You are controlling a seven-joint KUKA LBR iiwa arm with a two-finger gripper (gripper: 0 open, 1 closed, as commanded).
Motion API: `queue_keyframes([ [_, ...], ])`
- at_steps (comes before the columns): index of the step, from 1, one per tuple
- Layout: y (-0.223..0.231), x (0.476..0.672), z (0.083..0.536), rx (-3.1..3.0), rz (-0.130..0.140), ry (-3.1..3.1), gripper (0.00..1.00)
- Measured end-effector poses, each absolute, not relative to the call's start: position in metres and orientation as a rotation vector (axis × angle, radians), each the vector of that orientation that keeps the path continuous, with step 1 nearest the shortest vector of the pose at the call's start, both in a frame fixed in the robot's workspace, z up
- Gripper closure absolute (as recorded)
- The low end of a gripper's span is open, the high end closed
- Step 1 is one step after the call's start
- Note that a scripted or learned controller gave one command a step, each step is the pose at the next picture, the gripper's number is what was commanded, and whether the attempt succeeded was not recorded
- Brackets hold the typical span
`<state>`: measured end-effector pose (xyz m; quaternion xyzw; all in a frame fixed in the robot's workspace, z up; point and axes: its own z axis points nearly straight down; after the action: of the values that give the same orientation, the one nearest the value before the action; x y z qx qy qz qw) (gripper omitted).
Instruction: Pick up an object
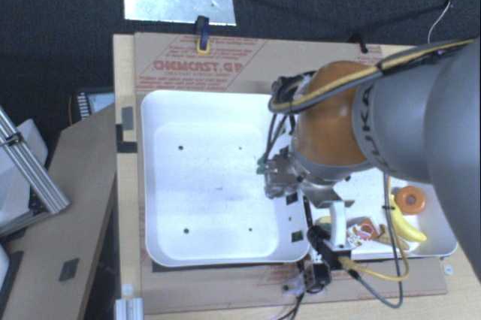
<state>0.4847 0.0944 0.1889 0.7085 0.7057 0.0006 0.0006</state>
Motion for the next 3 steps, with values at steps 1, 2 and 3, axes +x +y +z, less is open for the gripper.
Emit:
queue_keyframes([
  [1,0.098,0.487,0.184,2.221,0.001,2.222,0.0],
  [2,0.068,0.519,0.185,2.221,0.003,2.217,0.0],
  [3,0.045,0.603,0.307,2.208,0.019,2.215,0.0],
])
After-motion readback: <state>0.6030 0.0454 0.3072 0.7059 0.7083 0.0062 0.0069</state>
